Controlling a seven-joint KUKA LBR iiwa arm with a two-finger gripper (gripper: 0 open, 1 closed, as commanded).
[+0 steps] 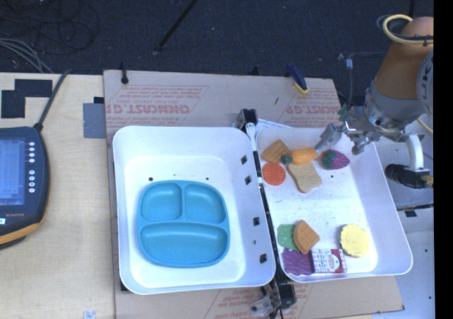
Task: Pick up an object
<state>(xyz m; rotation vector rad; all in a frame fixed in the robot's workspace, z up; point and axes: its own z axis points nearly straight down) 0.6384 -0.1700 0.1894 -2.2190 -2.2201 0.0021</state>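
Above the right shallow white bin's (393, 240) far edge, the grey arm's two-finger gripper (347, 138) hangs with fingers spread and holding nothing, just beside a purple toy fruit (335, 160) lying among scattered toy foods.

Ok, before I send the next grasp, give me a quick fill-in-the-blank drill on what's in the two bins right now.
1. The blue divided tray lies in the ____ bin.
2. The tray has ____ compartments.
3. The gripper hovers over the ____ bin's far edge.
4. The round yellow item lies in the ____ bin.

Missing words: left; three; right; right
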